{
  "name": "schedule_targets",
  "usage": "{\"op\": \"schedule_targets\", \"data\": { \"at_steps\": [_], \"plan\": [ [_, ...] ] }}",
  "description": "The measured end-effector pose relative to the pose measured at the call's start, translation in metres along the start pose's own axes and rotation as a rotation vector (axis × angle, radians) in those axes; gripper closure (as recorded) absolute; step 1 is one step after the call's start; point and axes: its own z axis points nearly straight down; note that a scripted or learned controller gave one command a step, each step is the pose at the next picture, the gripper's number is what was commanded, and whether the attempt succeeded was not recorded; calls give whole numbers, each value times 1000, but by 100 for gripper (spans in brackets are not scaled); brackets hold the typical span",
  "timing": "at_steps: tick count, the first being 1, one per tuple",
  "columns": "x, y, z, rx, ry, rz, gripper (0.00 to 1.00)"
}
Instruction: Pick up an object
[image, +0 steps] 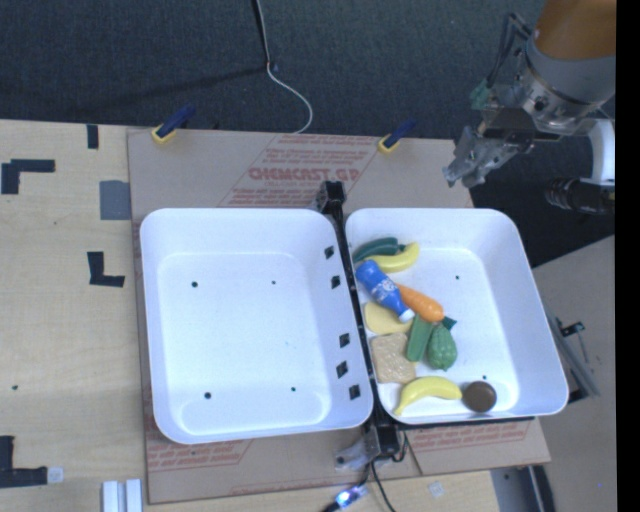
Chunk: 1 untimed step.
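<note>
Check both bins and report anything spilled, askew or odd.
Nothing looks spilled or damaged. The toy food, including two bananas, a carrot and a blue bottle, is all crowded against the left wall of the right bin. The gripper hangs above the bin's far right corner.

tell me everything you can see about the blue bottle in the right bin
The blue bottle is a small toy-like thing, seemingly plastic, with a blue body, a white label patch, and a whitish end pointing toward the bin's front right. It lies on its side, tilted diagonally, in the right bin close to the divider between the two bins. Its upper end sits by the yellow banana and a dark green piece; its lower end meets the orange carrot, and it overlaps a pale yellow piece below.
</note>
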Motion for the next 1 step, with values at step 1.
{"op": "schedule_targets", "data": {
  "at_steps": [1],
  "plan": [
    [9,-8,-123,-32,-3,-4,100]
  ]
}}
